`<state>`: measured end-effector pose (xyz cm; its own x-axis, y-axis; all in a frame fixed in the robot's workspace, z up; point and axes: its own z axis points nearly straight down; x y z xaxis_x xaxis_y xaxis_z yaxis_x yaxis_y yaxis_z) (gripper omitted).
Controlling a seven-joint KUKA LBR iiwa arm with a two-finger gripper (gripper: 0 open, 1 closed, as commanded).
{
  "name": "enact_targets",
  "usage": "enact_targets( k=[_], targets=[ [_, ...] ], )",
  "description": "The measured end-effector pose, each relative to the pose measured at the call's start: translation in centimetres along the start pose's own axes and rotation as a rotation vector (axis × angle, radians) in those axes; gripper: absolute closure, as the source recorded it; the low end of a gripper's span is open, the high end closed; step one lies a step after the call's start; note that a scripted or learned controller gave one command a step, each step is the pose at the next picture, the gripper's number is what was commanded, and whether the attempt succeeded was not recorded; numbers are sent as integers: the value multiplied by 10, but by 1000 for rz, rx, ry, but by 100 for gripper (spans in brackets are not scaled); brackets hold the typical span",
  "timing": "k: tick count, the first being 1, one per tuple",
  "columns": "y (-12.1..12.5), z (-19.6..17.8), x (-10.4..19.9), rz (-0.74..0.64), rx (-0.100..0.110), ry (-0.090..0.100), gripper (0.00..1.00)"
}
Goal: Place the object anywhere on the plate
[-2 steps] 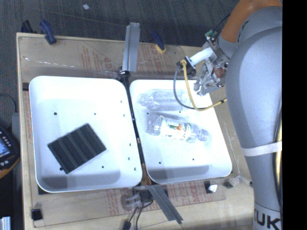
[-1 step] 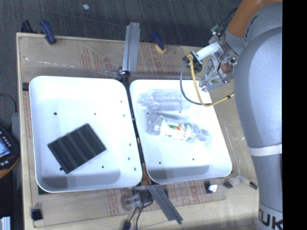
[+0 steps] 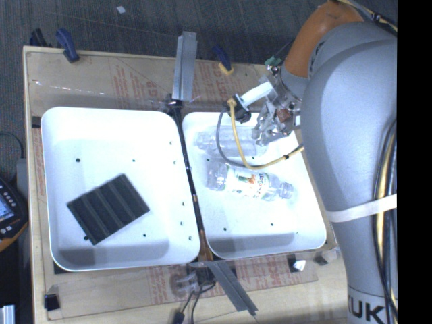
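Now, claw: the claw (image 3: 268, 128) hangs over the far right part of the right bin. It is small and mixed up with wires, so I cannot tell how wide it is, or if it has hold of anything.
Arm: the big grey arm (image 3: 351, 140) comes in from the right. It has an orange band (image 3: 312, 36) near the top.
Wire: a yellow wire (image 3: 229, 137) loops down from the wrist, over the right bin.
Bottle: a clear plastic bottle (image 3: 251, 183) lies on its side in the middle of the right bin. It has a white label. It sits a little nearer than the claw, and I cannot tell if they touch.
Other clear stuff: more clear plastic (image 3: 214, 142) lies in the far left part of the right bin, just beside the bottle. It is too hard to see what it is.
Plate: a dark, flat plate with ridges (image 3: 108, 208) lies in the left bin, on the near left side. It is turned at a slant.
Left bin: the white left bin (image 3: 108, 130) holds the dark plate.
Right bin: the white right bin (image 3: 270, 238) sits just beside the left bin.
Tabletop: both bins rest on a light wood tabletop (image 3: 101, 69). Blue clips (image 3: 66, 44) sit at its far edge.
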<state>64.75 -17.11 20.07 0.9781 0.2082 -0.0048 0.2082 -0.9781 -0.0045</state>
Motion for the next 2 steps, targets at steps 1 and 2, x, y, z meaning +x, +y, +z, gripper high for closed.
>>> enact_targets(
  k=[1, 2],
  targets=[
    [-43, -40, -21, -2, -1, 2, 100],
    [-28, -62, -4, 0, -3, 5, 100]
  ],
)
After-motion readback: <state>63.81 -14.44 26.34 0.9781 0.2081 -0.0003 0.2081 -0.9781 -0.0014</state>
